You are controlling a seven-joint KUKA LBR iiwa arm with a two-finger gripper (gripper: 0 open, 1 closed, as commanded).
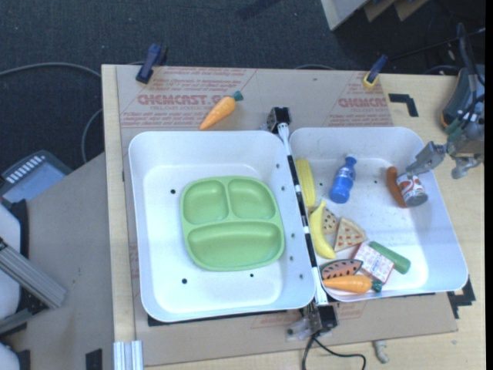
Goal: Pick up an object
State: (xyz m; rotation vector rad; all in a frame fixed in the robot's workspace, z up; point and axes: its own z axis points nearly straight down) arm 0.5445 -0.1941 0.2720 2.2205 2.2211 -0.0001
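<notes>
My gripper (445, 163) hangs at the right edge of the right bin (443, 241), open, with nothing between its fingers. Just below and left of it lie a small can (415, 191) and a brown sausage (395, 186). Further left in that bin are a blue bottle (343, 179), a corn cob (306, 181), a banana (320, 231) and two pizza slices (343, 232). At the bin's front lie a carrot (349, 284), a green stick (389, 254) and a small printed card (375, 264).
The left bin (154, 230) holds a green divided plate (231, 222). A toy carrot (218, 112) lies on the bench behind the bins. Clamps (149, 62) (375, 69) grip the bench's far edge.
</notes>
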